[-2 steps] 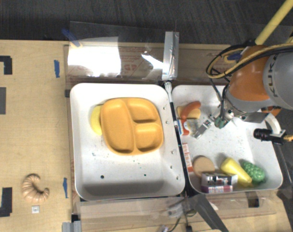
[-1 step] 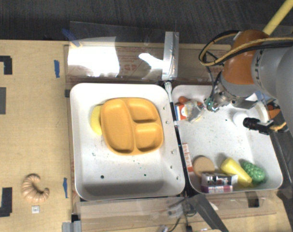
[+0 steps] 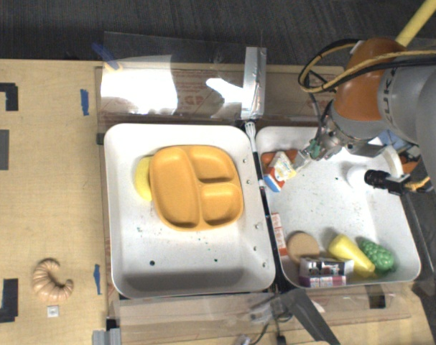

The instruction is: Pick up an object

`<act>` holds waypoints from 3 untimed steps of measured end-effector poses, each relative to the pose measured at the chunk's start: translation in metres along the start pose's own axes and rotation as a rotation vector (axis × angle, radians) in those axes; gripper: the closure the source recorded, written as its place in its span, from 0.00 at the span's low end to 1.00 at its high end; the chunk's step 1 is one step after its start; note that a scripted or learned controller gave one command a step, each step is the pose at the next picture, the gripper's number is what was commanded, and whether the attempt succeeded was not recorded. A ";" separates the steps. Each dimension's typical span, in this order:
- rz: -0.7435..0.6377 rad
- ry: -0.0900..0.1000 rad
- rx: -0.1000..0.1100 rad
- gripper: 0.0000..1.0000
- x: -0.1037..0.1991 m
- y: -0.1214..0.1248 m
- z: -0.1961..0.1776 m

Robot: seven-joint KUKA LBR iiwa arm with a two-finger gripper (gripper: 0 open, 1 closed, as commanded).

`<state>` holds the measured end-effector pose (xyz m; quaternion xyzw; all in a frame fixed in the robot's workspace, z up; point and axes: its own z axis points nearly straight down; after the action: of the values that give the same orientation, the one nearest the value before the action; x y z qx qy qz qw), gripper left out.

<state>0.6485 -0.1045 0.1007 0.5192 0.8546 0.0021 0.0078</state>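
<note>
In the right bin point(image 3: 332, 192), a small white, orange and blue carton point(image 3: 281, 168) lies tilted at the upper left corner. My gripper point(image 3: 309, 152) hangs just right of and above that carton, close to its top edge, under the orange wrist band point(image 3: 361, 92). Nothing visibly sits in the gripper. Along the bin's front lie a brown round disc point(image 3: 302, 244), a yellow corn-like piece point(image 3: 350, 250), a green knobbly piece point(image 3: 379, 256) and a silver and maroon packet point(image 3: 324, 268).
The left bin point(image 3: 124, 250) holds an orange divided tray point(image 3: 196, 185) with a yellow object point(image 3: 141, 177) peeking out beneath its left side. A tan croissant-shaped toy point(image 3: 52, 279) lies on the bench at far left. Cables loop near the wrist point(image 3: 325, 67).
</note>
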 end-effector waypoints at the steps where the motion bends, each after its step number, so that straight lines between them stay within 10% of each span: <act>1: -0.180 0.008 0.004 1.00 0.063 -0.029 -0.090; 2: -0.178 0.012 0.010 0.00 0.064 -0.031 -0.086; 3: 0.005 0.002 -0.001 0.00 0.024 -0.032 -0.002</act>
<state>0.6092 -0.0978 0.1017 0.5214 0.8533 0.0032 0.0071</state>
